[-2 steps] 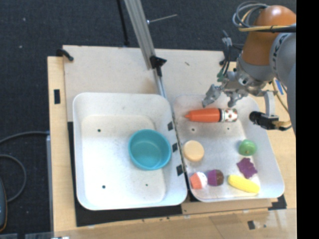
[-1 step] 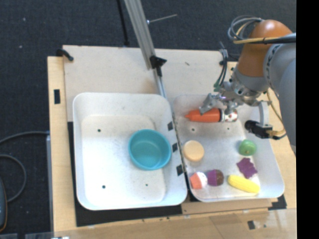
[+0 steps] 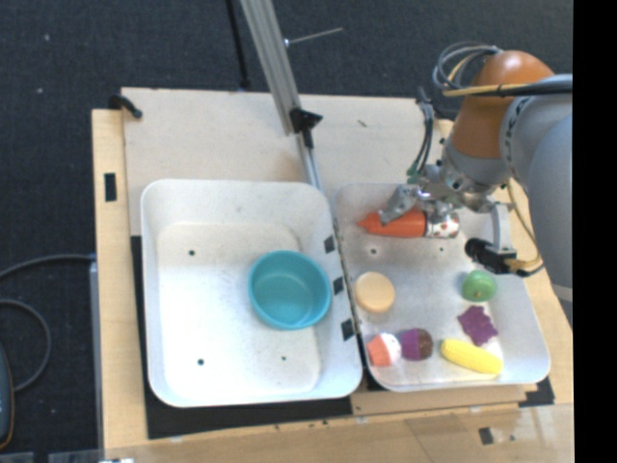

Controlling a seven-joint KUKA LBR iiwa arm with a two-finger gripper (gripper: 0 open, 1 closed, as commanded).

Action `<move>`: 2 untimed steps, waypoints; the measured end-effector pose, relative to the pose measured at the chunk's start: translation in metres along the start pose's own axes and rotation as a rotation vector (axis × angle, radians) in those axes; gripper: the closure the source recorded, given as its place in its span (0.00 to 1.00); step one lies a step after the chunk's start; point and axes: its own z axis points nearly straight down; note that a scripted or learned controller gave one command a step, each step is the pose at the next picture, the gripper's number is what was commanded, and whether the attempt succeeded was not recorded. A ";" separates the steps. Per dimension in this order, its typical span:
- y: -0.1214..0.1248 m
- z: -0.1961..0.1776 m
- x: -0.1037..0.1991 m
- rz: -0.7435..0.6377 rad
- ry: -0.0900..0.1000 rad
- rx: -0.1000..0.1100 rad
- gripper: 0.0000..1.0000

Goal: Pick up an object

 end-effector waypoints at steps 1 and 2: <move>0.002 -0.012 -0.002 0.002 -0.003 -0.007 1.00; 0.013 -0.065 0.002 -0.004 0.004 0.005 1.00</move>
